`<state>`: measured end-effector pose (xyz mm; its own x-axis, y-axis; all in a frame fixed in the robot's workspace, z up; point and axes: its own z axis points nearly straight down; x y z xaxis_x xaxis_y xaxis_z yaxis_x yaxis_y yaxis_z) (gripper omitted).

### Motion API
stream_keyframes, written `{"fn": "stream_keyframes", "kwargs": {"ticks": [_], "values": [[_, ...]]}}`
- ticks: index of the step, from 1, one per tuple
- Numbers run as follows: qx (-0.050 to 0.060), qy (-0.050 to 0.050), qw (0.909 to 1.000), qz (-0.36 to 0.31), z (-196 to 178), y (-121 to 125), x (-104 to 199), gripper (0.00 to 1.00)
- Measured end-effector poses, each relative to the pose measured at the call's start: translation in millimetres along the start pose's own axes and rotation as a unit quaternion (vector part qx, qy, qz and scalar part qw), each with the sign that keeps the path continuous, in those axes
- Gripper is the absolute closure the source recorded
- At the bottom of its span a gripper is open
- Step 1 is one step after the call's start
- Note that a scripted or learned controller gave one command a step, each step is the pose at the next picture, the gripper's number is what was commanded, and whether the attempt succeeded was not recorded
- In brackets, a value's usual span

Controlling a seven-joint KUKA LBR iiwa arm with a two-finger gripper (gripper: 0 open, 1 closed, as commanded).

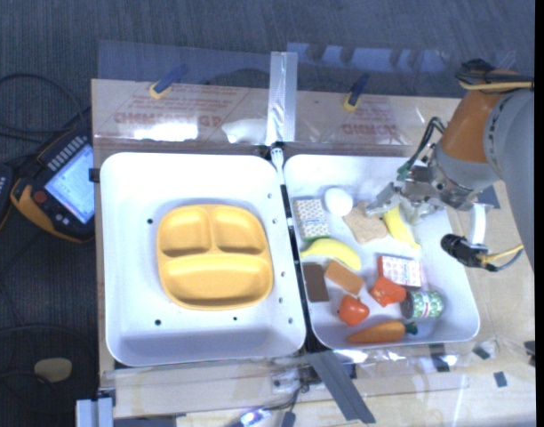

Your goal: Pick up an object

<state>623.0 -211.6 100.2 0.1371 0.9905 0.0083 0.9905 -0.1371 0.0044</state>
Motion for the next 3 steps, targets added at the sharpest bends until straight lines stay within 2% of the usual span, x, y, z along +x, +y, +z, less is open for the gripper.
{"fn": "stream_keyframes", "kwargs": {"ticks": [1,2,3], "values": [[-0.003,-0.004,0.9996,-0.028,6.9,0.6,3.3,0.00],[-0.005,-0.005,0.9995,-0.030,-1.2,2.1,4.1,1.00],[0.004,-0.005,0.9984,0.055,-93.5,-12.6,47.8,1.00]]}}
